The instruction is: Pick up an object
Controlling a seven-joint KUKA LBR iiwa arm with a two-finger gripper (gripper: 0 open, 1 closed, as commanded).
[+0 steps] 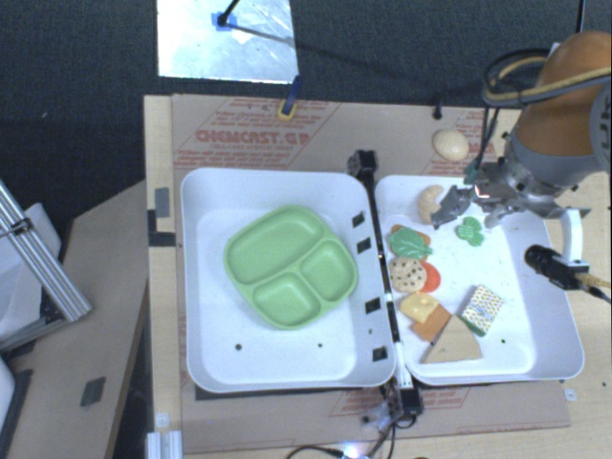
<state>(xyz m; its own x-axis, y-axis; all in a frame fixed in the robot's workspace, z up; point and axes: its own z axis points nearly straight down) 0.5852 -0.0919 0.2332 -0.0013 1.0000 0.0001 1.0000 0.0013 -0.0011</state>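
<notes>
My gripper (470,208) hangs over the back of the right bin (559,352), its two grey fingers spread apart and open. A small green toy piece (469,230) lies on the bin floor just below the gap between the fingers, not gripped. A beige piece (429,199) sits right beside the left fingertip. Further forward lie a green leafy toy (408,242), a speckled cookie (407,274), a red slice (432,278), a yellow cheese block (418,306), an orange stick (436,325), a tan wedge (455,348) and a chequered packet (483,308).
The left bin (206,352) holds a green divided plate (292,266). A beige egg shape (450,144) rests on the cardboard behind the right bin. A black part on a white bracket (553,263) juts over the right bin's right side. A black divider (378,275) separates the bins.
</notes>
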